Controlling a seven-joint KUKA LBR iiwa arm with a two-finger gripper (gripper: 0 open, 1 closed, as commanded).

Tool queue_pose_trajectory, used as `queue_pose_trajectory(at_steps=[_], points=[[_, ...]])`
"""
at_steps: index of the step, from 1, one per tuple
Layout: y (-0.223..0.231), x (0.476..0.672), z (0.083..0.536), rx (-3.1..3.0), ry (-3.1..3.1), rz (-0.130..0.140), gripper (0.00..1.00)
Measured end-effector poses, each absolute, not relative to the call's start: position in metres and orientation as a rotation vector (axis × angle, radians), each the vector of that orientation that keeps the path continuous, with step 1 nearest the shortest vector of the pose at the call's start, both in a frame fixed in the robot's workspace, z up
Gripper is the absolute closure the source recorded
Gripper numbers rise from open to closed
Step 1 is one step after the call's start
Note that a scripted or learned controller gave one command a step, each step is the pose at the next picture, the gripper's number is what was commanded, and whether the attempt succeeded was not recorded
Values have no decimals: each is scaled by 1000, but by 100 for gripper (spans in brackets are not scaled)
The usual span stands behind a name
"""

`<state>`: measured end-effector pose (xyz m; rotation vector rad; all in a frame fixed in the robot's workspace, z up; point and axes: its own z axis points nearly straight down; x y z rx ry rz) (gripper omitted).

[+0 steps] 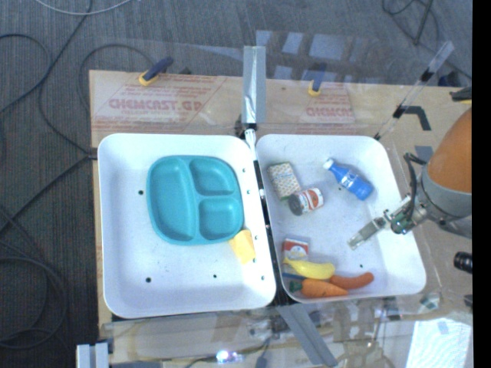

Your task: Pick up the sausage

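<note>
The sausage [354, 280] is a short reddish-brown link lying near the front wall of the right bin [399, 175]. Its left end touches an orange carrot [322, 288]. The gripper [360, 240] reaches in from the right and hangs over the right bin's right half, up and a little right of the sausage. Nothing shows at its tip. The grey arm with its orange band [456, 159] stands at the right edge.
A yellow banana [311, 269] and a small red box [296, 248] lie just left of the sausage. Further back are a can [308, 201], a patterned packet [284, 179] and a blue bottle [349, 179]. The left bin [123, 282] holds a teal divided plate [196, 199] and a yellow wedge [243, 245].
</note>
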<state>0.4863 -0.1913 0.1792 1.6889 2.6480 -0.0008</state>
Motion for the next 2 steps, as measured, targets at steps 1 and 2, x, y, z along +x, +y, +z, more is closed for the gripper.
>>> queue_pose_trajectory(at_steps=[1, 2], points=[[-190, 488, 188, 1686, 2649, 0, 100], [-190, 488, 188, 1686, 2650, 0, 0]])
